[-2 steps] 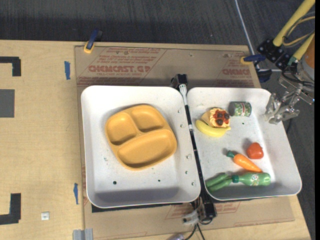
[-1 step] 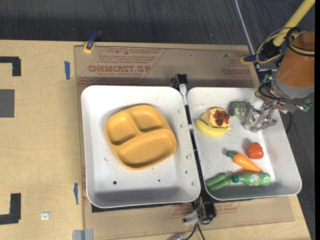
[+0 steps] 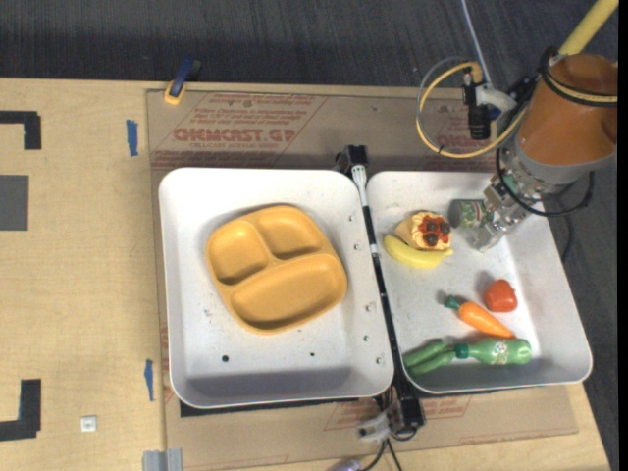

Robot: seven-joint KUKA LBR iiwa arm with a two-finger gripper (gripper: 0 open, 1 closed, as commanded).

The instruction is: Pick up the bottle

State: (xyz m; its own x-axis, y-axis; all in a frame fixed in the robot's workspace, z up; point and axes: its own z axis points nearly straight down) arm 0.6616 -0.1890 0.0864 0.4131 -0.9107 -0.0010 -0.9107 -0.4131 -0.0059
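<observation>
Far to the left of the pincer, the left bin (image 3: 186, 263) holds a yellow divided plate (image 3: 277, 266) with three compartments. Nearer, just left of the pincer in the right bin (image 3: 559, 292), a banana (image 3: 412, 254) lies touching a small yellow food piece with red dots (image 3: 428, 230). Below the pincer and well apart from it, the green bottle (image 3: 469, 353) lies on its side near the bin's front wall, its long axis running almost left to right; its darker end points left, though which end is the cap is hard to tell. A carrot (image 3: 477, 316) and a red tomato (image 3: 500, 295) lie between bottle and pincer. The pincer (image 3: 488, 222) sits low at the bin's far right; whether it is spread or closed cannot be told, and it has nothing visibly in its grip.
</observation>
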